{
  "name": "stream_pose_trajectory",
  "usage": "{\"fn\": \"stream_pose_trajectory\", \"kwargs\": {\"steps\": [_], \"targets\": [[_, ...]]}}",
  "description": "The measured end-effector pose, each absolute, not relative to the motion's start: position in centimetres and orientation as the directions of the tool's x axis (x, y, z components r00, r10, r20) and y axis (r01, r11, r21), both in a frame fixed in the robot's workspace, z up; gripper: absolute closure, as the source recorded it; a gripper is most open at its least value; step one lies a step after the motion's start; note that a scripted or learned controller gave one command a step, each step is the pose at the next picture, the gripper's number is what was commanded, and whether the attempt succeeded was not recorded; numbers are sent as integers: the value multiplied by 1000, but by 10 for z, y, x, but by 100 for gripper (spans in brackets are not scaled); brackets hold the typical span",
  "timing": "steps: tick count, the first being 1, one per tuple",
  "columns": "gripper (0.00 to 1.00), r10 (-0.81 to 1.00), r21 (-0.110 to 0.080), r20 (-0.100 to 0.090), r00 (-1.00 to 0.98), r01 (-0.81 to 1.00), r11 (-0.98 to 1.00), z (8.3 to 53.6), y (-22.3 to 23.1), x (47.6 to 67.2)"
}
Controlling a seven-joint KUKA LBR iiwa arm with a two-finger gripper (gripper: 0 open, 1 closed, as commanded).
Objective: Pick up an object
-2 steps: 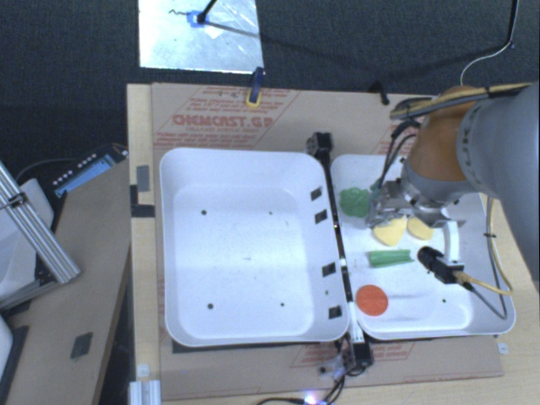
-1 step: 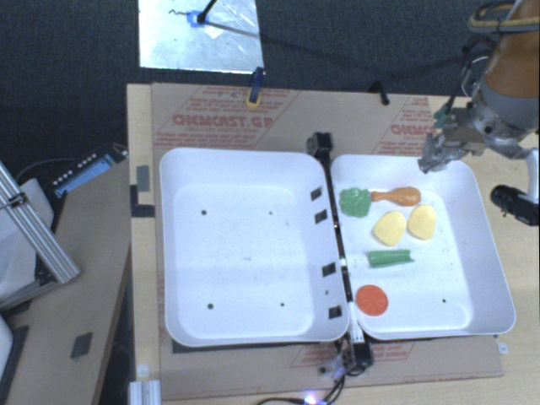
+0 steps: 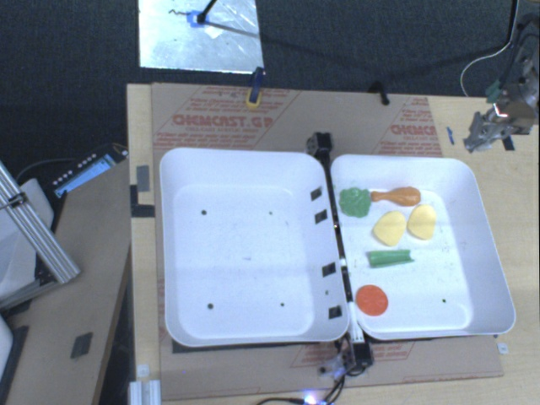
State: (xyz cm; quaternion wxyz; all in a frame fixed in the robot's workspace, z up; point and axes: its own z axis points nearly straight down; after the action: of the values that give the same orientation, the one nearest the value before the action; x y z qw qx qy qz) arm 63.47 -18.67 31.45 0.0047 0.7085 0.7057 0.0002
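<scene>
My gripper (image 3: 488, 131) hangs outside the right bin (image 3: 485, 226), up by its far right corner. The toy food clusters by the divider; the drumstick (image 3: 395, 196) touches the green broccoli piece (image 3: 355, 202), so I risk nudging both and missing.

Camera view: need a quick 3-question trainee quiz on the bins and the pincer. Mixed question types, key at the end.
1. True or false: the pincer is above the left bin.
2. Which bin holds the toy foods? A left, B right.
3. Fill in: the item nearest the right bin's front edge is the red ___.

Key: 1 false, it sits beyond the right bin's far right corner; 2 B; 3 disc.
</scene>
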Motion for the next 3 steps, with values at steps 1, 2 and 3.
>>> {"fn": "stream_pose_trajectory", "kwargs": {"steps": [1, 2, 3], "targets": [[100, 1000, 7, -4, -4, 1000, 4, 326, -208, 670], [100, 1000, 7, -2, -5, 1000, 5, 367, -206, 669], [100, 1000, 7, -3, -6, 1000, 6, 397, -206, 669]]}}
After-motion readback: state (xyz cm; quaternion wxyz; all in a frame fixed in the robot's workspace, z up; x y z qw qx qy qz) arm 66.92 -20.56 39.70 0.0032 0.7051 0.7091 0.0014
